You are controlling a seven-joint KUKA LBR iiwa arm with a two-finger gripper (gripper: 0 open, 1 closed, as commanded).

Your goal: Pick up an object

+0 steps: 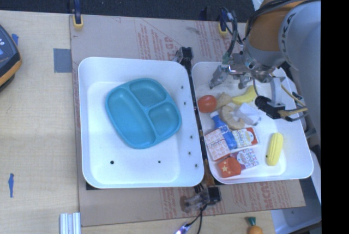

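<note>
The right bin (297, 170) holds a heap of toy food: a red tomato (207, 103), a yellow banana (245, 97), a corn cob (274, 148), a blue and white carton (224, 132), a red and white packet (217, 145) and a red strawberry-like piece (229, 167). My gripper (229, 78) hangs over the far end of this bin, just behind the banana and to the right of the tomato. Its fingers stand apart, one grey finger (217, 77) pointing left, and nothing is between them.
The left bin (92, 162) carries a blue divided plate (143, 112). A black clamp (185, 55) sits where the two bins meet at the back. The arm's orange band (270, 28) and a black cable fitting (271, 107) hang over the right bin's far right side.
</note>
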